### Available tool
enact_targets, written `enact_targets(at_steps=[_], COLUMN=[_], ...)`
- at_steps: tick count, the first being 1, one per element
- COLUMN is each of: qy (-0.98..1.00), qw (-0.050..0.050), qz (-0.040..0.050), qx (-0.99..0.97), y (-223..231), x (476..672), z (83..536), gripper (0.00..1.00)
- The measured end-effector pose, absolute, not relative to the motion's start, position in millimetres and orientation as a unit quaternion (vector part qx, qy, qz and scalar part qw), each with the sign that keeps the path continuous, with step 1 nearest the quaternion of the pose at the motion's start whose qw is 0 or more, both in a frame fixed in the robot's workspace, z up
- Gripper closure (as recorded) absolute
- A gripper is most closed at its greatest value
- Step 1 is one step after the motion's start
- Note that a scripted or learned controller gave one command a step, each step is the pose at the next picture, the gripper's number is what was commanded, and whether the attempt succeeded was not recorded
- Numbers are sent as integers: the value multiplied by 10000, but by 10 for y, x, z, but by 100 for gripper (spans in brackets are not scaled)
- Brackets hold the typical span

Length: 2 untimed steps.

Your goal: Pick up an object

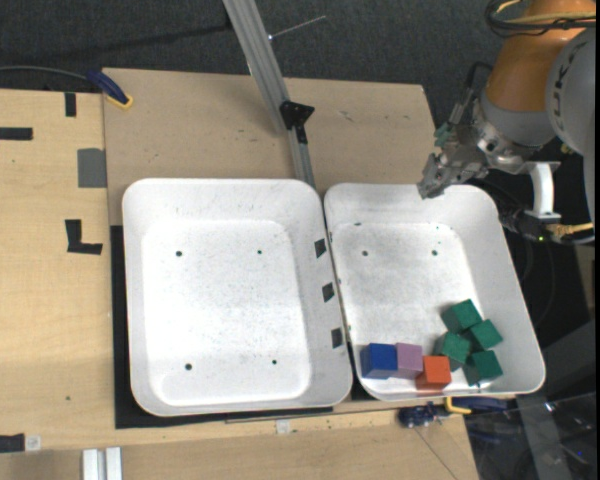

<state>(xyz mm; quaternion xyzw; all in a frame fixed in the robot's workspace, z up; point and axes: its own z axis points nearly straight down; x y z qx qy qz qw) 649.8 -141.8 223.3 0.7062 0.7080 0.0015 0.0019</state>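
Over the far rim of the right bin [500, 230] the gripper [432, 186] is parked, grip unreadable, well apart from the blocks [450, 353] heaped along the near edge for picking.

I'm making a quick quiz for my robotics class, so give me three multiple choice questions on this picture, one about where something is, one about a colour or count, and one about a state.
1. Where do the blocks lie?
A. In the right bin's near corner
B. In the left bin
C. On the bare bench

2. What colour is the block beside the purple block, toward the left bin?
A. Yellow
B. Blue
C. White

3. Where is the gripper in relation to the blocks?
A. Pressed on the blocks
B. Inside the left bin
C. Over the right bin's far rim, apart from the blocks

Answers: A, the blocks cluster in the near corner of the right bin. B, the blue block sits next to the purple block. C, the gripper is at the far rim, well away from the pile.
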Motion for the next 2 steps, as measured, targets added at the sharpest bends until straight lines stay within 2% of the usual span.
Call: enact_targets(at_steps=[1,2], qy=[7076,7087], qw=[11,-8], qz=[8,-2], qx=[7066,7055], y=[-1413,-975], x=[6506,6352], z=[2512,2525], gripper=[100,100])
